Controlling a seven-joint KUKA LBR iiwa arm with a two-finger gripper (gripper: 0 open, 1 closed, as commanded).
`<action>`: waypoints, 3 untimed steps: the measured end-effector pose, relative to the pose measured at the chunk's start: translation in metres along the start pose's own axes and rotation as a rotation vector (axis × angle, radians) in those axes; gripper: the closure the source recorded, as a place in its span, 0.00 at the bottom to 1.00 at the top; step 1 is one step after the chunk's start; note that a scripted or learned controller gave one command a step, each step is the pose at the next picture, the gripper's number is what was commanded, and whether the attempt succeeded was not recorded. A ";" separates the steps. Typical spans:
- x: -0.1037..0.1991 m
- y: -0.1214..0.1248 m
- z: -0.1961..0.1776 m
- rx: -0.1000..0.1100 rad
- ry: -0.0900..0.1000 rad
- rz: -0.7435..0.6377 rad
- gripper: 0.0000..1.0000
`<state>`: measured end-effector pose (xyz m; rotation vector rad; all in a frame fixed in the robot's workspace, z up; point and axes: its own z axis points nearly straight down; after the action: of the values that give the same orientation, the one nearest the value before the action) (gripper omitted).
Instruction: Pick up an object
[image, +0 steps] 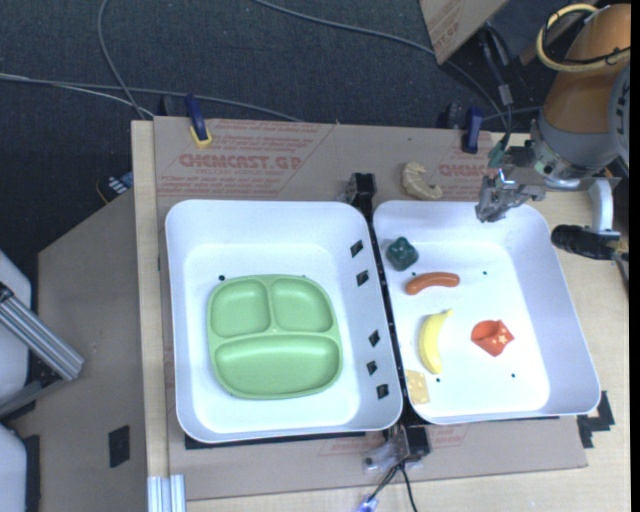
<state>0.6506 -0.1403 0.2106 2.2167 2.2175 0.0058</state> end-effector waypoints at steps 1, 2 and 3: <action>0.000 0.002 -0.049 -0.001 0.000 -0.001 1.00; 0.049 -0.017 -0.036 0.010 0.004 -0.004 1.00; 0.092 -0.024 -0.033 0.010 0.004 -0.004 1.00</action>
<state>0.6266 -0.0478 0.2429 2.2186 2.2294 -0.0007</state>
